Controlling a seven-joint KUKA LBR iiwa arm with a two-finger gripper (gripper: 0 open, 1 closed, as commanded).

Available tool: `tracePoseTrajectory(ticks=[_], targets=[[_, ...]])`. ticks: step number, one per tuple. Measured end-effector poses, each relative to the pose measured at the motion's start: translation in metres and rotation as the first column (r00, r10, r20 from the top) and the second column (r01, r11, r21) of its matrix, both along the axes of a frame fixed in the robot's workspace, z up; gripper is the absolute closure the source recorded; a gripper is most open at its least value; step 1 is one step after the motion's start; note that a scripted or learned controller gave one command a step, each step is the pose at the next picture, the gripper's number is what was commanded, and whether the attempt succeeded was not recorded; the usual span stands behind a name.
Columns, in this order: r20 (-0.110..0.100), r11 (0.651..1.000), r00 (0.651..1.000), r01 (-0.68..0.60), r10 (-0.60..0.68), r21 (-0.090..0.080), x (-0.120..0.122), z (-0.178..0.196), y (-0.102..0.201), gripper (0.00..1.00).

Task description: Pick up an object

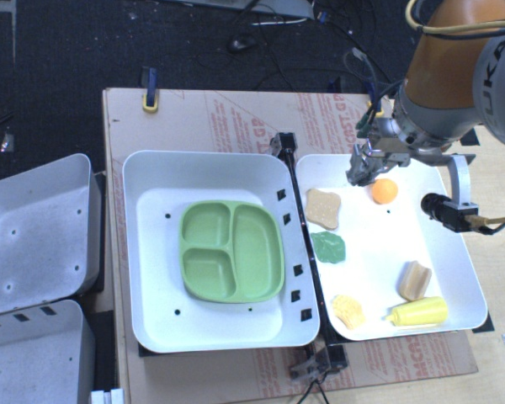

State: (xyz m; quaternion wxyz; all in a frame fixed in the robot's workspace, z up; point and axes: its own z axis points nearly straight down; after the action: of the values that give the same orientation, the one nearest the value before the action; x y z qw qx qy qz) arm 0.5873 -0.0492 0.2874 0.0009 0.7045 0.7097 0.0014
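An orange ball (385, 191) lay in the right bin (465, 268), toward its far side and just right of the gripper (364, 172). The gripper hung low over the far left part of that bin, close beside the ball; whether they touched could not be told. Nothing showed between the gripper's tips, and how wide it stood could not be made out from this angle. Above it rose the arm (454, 49), grey with its orange band, reaching in from the right.

Left of the ball and a little nearer lay a tan, toast-shaped piece (323, 208), close to the bin's left wall. Just near of that sat a green crumpled lump (328, 247). Farther toward the near edge were a small yellow lump (348, 310) and, to its right, a long yellow object (419, 311) lying on its side along the near wall. A beige block (414, 279) stood just far of the long yellow one, near the right wall.

The left bin (143, 251) held a single thing: a pale green divided tray (232, 252) with three compartments, lying flat near the bin's middle. The two bins sat side by side, touching along a black strip (300, 242). Both rested on a cardboard-covered bench (210, 116), with a yellow and blue clamp (151, 90) at its far left edge.
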Motion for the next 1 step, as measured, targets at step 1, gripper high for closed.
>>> tracePoseTrajectory(ticks=[1], targets=[[-0.001, 1.000, 1.000, 0.000, 0.000, -0.001, 0.0133, -0.0006, 0.0496, 1.00]])
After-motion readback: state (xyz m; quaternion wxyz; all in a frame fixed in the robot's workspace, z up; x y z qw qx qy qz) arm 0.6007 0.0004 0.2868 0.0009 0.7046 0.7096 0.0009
